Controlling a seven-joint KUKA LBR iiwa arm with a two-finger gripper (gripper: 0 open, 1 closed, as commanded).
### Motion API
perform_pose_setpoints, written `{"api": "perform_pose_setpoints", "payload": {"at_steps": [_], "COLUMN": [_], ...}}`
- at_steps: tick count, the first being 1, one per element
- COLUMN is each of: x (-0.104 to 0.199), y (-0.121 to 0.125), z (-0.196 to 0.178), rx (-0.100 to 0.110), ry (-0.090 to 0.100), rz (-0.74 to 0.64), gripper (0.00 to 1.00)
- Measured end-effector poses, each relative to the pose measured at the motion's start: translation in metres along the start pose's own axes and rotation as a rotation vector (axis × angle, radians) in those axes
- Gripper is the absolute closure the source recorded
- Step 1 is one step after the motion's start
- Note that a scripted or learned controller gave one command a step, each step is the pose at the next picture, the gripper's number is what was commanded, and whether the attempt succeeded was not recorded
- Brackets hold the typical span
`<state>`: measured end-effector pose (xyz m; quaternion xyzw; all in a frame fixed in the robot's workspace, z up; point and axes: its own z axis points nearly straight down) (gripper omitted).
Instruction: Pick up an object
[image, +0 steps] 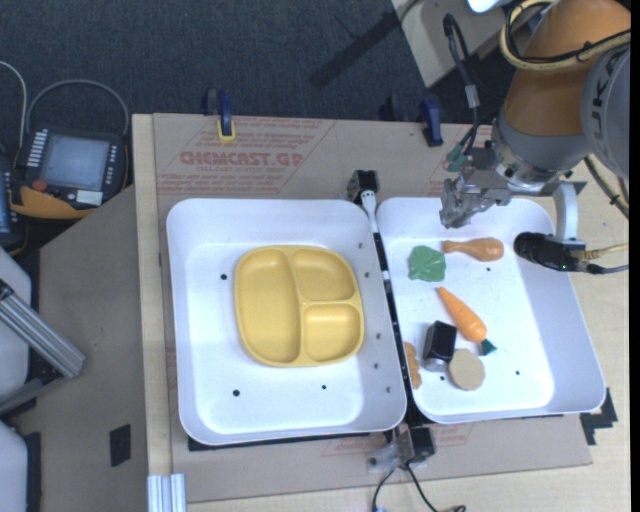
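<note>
My gripper (458, 213) hangs over the far left part of the right bin (570, 330), above and a little left of a tan drumstick-shaped toy (474, 248). A green leafy piece (426, 263) lies just below the gripper. Nearer the front are an orange carrot (463, 314), a black block (438, 342), a beige round piece (466, 372) and a small orange-brown piece (411, 364) by the bin's left wall. Nothing shows between the gripper's fingers.
The left bin (200, 320) holds a yellow divided plate (298, 304). A black cylinder (545, 250) on a white bracket juts in at the right bin's far right rim. Blue clamps (226, 112) grip the board's far edge. The arm's orange band (560, 60) is top right.
</note>
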<state>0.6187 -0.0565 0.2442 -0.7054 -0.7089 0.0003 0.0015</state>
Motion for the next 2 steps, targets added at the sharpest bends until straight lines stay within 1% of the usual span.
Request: {"api": "perform_pose_setpoints", "payload": {"at_steps": [1,2], "x": [0.052,0.112], "y": [-0.015,-0.016], "z": [0.011,0.007], "rx": [0.002,-0.003], "ry": [0.0,0.0], "rz": [0.0,-0.001], "gripper": [1.0,1.0]}}
